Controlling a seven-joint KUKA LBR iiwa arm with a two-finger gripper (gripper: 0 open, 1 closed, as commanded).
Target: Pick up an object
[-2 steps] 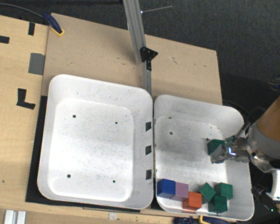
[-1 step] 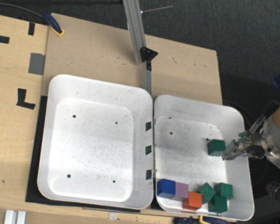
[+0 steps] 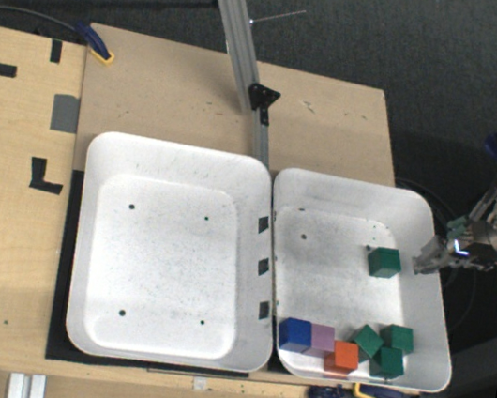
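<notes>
The left bin (image 3: 167,255) is the biggest thing before me, with the right bin (image 3: 369,215) touching its side. My gripper (image 3: 453,253) sits at the right bin's right rim; I cannot tell how it stands. A lone green block (image 3: 384,262) lies just beside it. In the near corner cluster a blue block (image 3: 295,334), purple block (image 3: 322,337), orange block (image 3: 344,355) and three green blocks (image 3: 384,348).
</notes>
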